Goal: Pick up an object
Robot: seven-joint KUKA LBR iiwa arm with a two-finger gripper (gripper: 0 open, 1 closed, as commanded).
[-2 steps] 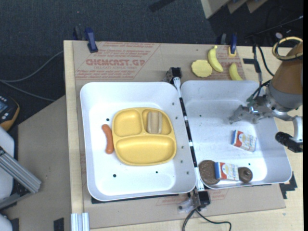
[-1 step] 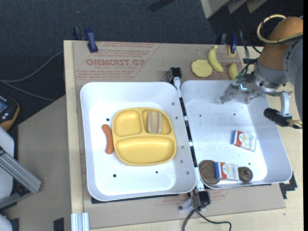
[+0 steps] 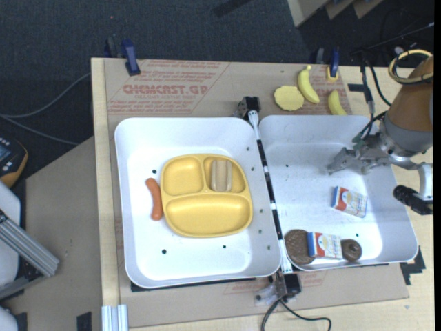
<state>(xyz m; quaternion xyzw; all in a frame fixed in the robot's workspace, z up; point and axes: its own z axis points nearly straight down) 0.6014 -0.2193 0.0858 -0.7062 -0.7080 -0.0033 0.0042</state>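
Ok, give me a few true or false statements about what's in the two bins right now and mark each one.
1. The yellow divided plate sits in the left bin. True.
2. The hot dog lies inside the plate. False: it lies on the bin floor, along the plate's left side.
3. The small carton is in the right bin. True.
4. The gripper hangs over the left bin. False: it is over the right bin.
5. The bananas lie in the right bin. False: they lie on the bench behind it.

Lighting: bright, even, from overhead.
The white bins [image 3: 138, 185] were rendered nearly overexposed; soft, short shadows were cast beneath the yellow tray [image 3: 205, 195]. Surrounding dark floor [image 3: 55, 33] was recorded dim; slight overall softness was noted.
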